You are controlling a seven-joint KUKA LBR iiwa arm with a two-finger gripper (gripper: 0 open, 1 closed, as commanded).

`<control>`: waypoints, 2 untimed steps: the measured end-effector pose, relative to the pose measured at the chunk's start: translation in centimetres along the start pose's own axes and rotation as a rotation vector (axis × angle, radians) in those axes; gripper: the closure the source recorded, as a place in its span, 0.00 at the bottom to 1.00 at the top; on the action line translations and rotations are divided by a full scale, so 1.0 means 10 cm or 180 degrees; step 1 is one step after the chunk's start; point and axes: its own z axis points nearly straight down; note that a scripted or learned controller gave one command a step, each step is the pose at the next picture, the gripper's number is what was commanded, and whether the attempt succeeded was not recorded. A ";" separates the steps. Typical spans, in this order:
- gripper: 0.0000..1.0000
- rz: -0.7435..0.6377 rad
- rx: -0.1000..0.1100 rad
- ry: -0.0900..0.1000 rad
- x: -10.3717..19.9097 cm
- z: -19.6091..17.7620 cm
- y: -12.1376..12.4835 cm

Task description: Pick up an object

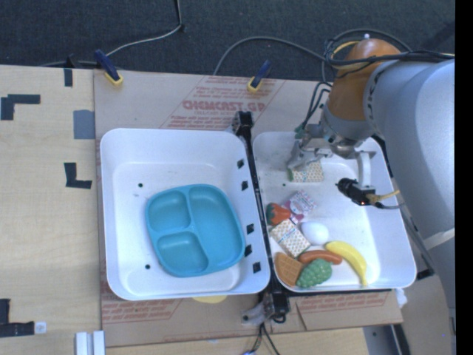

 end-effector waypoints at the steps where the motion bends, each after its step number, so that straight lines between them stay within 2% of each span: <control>1: 1.00 0.0010 0.0051 0.0019 0.05 -0.42 -0.52; 2: 0.00 0.0010 0.0052 0.0021 0.05 -0.41 -0.52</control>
